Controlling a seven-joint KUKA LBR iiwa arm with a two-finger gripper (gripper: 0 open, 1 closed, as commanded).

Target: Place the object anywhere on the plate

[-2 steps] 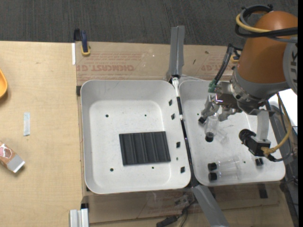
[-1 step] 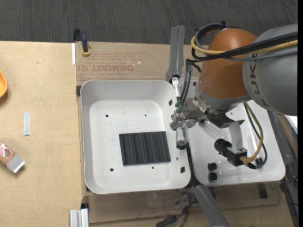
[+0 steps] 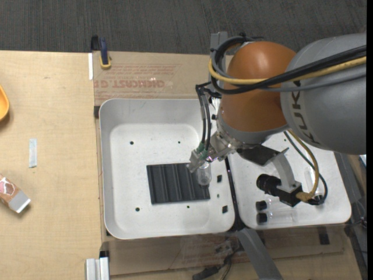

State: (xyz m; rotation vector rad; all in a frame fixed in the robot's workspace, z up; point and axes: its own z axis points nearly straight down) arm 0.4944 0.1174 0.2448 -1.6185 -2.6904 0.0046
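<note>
So the gripper (image 3: 201, 167) is down in the left bin (image 3: 116, 156), right over the right edge of the dark ribbed plate (image 3: 175, 184). Can't tell what it's doing at the tip, it's just a blurry pale blob there, so no idea if it's got the object. If that blob is the object, it's sitting at the plate's right edge, basically touching it. Looks to me like the placing part is close or underway, but release and pull-back are still left. Right bin (image 3: 326, 206) has 1 black fixture (image 3: 280, 188) in it.
</note>
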